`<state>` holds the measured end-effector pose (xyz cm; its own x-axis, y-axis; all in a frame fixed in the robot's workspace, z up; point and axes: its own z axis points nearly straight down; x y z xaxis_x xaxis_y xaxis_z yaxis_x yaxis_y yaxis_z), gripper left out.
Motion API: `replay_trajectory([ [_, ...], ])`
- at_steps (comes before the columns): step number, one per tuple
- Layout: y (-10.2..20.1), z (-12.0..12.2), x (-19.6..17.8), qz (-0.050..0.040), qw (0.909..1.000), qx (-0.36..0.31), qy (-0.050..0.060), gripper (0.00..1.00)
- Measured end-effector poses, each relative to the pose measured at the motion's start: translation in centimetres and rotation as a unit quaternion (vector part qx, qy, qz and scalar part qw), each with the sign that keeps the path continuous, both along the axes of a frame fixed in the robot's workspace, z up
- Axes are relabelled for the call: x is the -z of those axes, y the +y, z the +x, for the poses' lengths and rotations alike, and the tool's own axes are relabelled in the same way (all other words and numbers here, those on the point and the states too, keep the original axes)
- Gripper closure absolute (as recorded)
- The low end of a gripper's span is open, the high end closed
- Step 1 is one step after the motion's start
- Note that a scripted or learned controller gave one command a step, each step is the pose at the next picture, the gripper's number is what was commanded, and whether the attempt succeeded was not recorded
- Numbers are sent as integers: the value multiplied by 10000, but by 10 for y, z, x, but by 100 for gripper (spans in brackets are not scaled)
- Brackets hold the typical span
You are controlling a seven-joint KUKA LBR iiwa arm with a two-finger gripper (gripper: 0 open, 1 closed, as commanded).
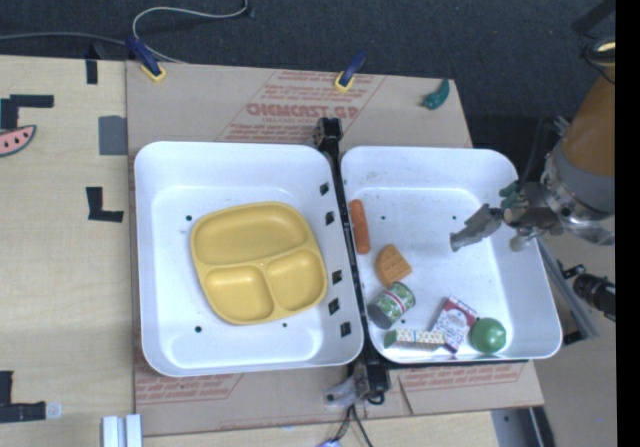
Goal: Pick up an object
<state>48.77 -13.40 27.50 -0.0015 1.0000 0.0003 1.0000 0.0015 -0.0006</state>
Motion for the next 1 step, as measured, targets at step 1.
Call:
replay_trajectory([
  [1, 36, 18, 189, 10, 10000, 0, -12, 0],
])
